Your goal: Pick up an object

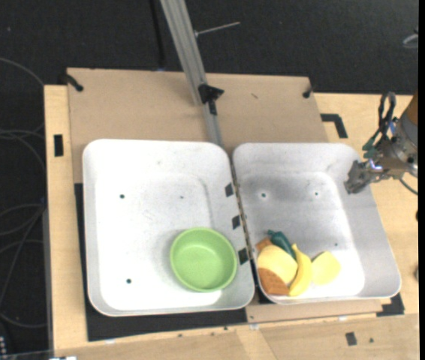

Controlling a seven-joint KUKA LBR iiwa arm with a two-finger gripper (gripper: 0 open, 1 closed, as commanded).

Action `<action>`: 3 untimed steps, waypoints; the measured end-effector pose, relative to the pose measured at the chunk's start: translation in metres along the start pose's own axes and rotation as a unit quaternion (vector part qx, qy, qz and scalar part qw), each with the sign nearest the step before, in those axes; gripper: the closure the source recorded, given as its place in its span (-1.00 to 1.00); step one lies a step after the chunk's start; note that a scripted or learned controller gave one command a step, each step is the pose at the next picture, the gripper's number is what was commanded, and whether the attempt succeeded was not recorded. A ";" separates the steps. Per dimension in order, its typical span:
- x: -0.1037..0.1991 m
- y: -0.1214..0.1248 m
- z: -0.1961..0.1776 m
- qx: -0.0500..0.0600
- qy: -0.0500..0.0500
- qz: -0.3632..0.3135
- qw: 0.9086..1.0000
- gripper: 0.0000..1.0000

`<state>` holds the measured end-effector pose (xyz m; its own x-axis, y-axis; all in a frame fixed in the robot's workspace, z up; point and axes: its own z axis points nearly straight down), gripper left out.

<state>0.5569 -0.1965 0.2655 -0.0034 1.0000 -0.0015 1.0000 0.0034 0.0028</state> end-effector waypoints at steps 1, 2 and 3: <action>-0.001 0.001 -0.034 -0.001 0.000 -0.001 1.000 1.00; 0.043 0.019 -0.035 0.000 0.001 -0.002 1.000 1.00; 0.096 0.043 -0.033 0.000 0.000 -0.002 1.000 1.00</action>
<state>0.5993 -0.1006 0.2983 -0.0070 1.0000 -0.0007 1.0000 0.0070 0.0031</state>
